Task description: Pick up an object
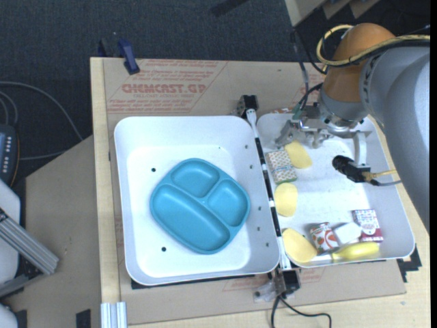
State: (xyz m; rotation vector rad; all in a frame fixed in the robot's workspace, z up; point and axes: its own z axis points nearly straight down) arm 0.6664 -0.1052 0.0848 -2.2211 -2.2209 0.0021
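Observation:
My gripper (305, 134) hangs low over the far end of the right bin (396, 214), with the grey arm and its orange band rising behind it to the right. Just below it, touching or nearly so, lies a small yellow piece (299, 156). A patterned packet (281, 165) rests beside that piece against the bin's left wall. I cannot see whether anything sits between the gripper's tips.
Further down the right bin lie a yellow oval piece (286, 199), another yellow piece (298, 245), two red-and-white packets (327, 236) (367, 225) and a long yellow item (359, 251). The left bin (130, 142) holds a blue divided plate (198, 204).

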